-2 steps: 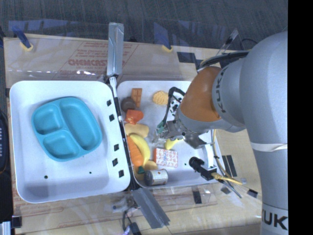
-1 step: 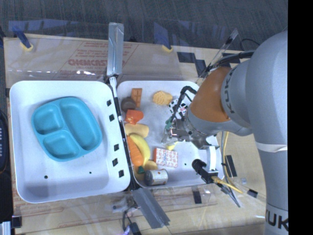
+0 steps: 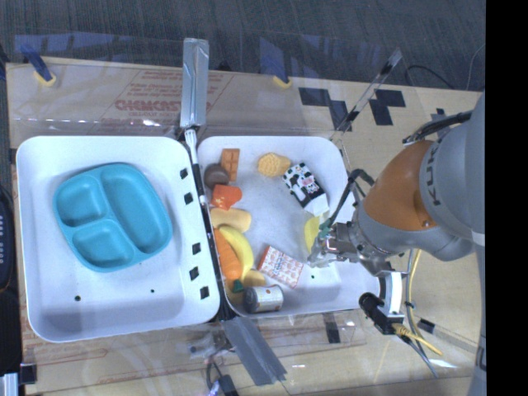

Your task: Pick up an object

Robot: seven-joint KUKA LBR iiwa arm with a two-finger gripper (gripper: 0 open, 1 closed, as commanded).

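The right bin (image 3: 330, 283) holds several toy foods. Among them are a black-and-white carton (image 3: 303, 184), a yellow cracker (image 3: 273, 165), an orange block (image 3: 230, 162), a banana (image 3: 238, 247), a red patterned packet (image 3: 280, 266) and a silver can (image 3: 262, 298). A small yellow piece (image 3: 310, 233) lies near the bin's right side. My gripper (image 3: 323, 246) is low over the bin, right beside that yellow piece and partly covering it. Nothing is visibly lifted.
The left bin (image 3: 49, 304) holds a blue divided plate (image 3: 111, 214). A brown round piece (image 3: 216, 175), a red-orange piece (image 3: 225, 195), a pale yellow piece (image 3: 232, 219) and an orange carrot (image 3: 228, 260) crowd the right bin's left wall. The arm's orange band (image 3: 396, 192) hangs over the bin's right rim.
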